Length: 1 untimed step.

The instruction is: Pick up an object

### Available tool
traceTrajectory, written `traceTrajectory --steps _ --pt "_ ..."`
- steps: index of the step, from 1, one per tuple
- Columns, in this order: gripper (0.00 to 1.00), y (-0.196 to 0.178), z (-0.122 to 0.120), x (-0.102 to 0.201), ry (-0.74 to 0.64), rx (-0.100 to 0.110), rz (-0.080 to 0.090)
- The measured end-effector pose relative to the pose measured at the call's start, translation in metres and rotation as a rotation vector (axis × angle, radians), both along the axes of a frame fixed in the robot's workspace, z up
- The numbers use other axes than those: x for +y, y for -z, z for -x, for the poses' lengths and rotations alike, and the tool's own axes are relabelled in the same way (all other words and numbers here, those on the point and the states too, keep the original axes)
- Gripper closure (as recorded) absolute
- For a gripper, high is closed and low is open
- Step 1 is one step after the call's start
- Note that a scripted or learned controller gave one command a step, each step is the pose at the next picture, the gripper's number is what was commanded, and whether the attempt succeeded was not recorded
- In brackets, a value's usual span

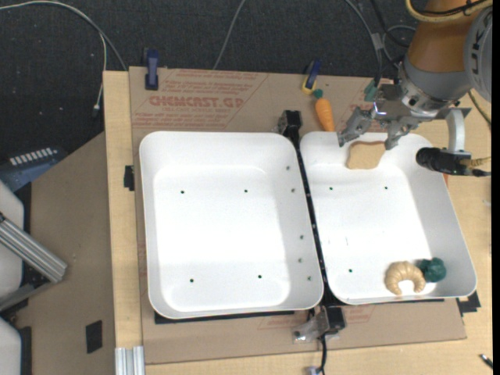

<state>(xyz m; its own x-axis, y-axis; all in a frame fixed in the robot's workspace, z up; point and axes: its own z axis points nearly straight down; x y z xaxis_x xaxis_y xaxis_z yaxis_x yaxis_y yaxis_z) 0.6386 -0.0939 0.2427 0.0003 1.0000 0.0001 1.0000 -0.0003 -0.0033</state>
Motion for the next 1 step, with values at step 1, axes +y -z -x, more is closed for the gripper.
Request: traceTrajectory --steps 1 --pt "0.00 -0.0022 -0.0008 0.0001 0.000 -0.004 0.000"
